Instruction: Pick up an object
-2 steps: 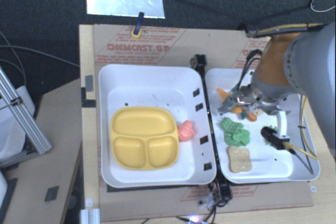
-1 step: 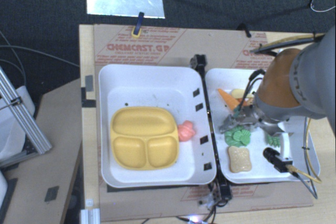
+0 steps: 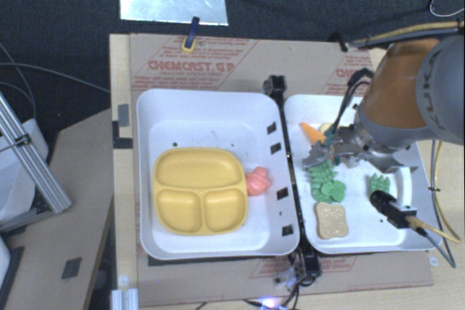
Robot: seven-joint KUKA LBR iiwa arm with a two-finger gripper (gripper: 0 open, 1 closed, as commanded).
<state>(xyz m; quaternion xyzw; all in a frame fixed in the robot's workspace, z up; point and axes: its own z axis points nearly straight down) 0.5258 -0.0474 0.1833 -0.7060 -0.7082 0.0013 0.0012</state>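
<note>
In the right bin [image 3: 363,237] lie an orange carrot piece [image 3: 313,132], a green leafy toy [image 3: 326,185], a tan toast slice [image 3: 331,221] and a smaller green piece [image 3: 379,184]. My gripper [image 3: 317,157] hangs low over the bin's left half, just above the upper end of the green leafy toy and below the carrot piece. The arm's grey body and orange band [image 3: 396,94] cover the bin's upper right part. Nothing can be seen held.
The left bin [image 3: 211,112] holds a yellow divided plate [image 3: 200,189] with a pink toy [image 3: 257,181] beside its right edge. A black divider [image 3: 285,156] runs between the bins. A black cable fitting [image 3: 392,212] lies over the right bin's lower right.
</note>
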